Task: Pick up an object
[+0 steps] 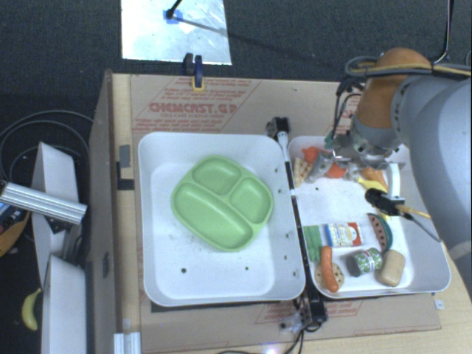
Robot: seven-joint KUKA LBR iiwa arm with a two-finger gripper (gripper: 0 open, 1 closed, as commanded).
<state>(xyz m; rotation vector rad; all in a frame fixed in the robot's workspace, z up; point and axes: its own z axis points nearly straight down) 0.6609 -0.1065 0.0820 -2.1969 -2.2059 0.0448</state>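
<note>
Quick rundown of what can be seen here. The arm (436, 127) is brought in from 3 o'clock and bent down over the right bin (441, 271), with the orange band (385, 87) sitting up at the 12 o'clock side of the wrist. The gripper (333, 167) is pointed downward and parked low over the bin's 11 o'clock corner, close to the rim shared with the left bin (158, 271). Whether it's released or clenched honestly can't be told, since the tips are mixed up with the stuff under them, and nothing can be called held.

The likeliest pick is an orange piece (313, 155), found right at the gripper, just to its 10 o'clock, in the far corner of the right bin. A pale waffle-looking bit (300, 170) is tucked against the bin wall at 8 o'clock of that piece. Another orange-yellow chunk (375, 177) is seen at 3 o'clock of the gripper.

The rest of the right bin is packed toward 6 o'clock:
- a green, white and red packet (335, 234) near the middle
- a watermelon slice (381, 231) at 3 o'clock of the packet
- a carrot (327, 257) and a cookie (336, 275) down by the near rim
- a small green can (366, 260) lying on its side, with a tan lump (392, 268) just beside it at 3 o'clock

Over at 9 o'clock, the left bin is taken up by a green divided plate (221, 201), set flat and a bit skewed, well apart from the gripper.
</note>
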